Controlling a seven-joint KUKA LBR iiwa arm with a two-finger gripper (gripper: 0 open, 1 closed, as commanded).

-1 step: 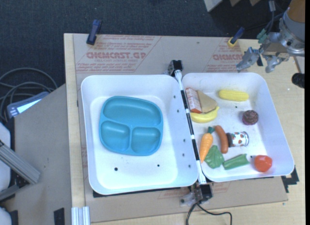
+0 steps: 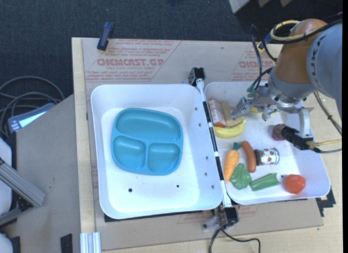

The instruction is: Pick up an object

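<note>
The right white bin (image 2: 315,162) holds several toy foods. A yellow banana (image 2: 229,131) lies at its left, near a slim packet (image 2: 216,113). Below those are an orange carrot (image 2: 231,162), a brown sausage (image 2: 249,155), a small can (image 2: 268,156), a green pepper (image 2: 263,181), a leafy green piece (image 2: 240,177) and a red tomato (image 2: 294,183). A dark round item (image 2: 279,132) sits at the right. My gripper (image 2: 253,110) hovers at the back of this bin, just above and right of the banana. It is open and holds nothing.
The left white bin (image 2: 103,137) carries a blue divided tray (image 2: 147,140). A black-clipped divider (image 2: 209,132) separates the two bins. The grey arm with its orange band (image 2: 296,56) comes in from the upper right, with cables beside it. A blue clip (image 2: 104,35) lies on the board's far edge.
</note>
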